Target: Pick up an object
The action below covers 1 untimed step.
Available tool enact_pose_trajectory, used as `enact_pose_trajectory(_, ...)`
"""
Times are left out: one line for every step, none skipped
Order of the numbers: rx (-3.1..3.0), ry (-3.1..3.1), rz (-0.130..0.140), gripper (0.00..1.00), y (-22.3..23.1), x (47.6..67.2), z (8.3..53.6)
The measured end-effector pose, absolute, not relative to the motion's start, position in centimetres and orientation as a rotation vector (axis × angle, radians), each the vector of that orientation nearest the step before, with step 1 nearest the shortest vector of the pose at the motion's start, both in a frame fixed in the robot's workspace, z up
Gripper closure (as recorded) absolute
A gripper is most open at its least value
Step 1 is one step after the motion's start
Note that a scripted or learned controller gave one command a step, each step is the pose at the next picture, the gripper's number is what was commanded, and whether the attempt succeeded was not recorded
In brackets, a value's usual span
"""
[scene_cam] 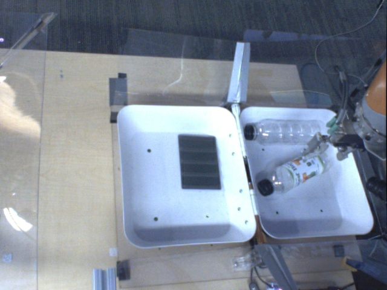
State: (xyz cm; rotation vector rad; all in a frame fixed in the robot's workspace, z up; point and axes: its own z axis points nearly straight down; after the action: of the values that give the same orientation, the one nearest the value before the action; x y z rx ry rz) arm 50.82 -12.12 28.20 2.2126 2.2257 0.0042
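Labelled clear bottle — black cap — lies tilted in right bin.

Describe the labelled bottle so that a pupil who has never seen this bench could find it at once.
Look in the right bin, beside the arm. Two clear, black-capped bottles lie there; the labelled bottle is nearer the front, lying slantwise. Unlike the plain bottle behind, it bears a white label with orange and green print.

Left bin: white, shallow, holds a dark ribbed rectangular pad near its middle.
Bench: pale wood.
Divider: upright clear panel behind the bins' junction.
Floor: dark carpet.
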Motion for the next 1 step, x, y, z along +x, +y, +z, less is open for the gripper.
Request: enact_pose_trajectory(2.138,2.295,0.005,0.0,-14.44,52.57,16.12)
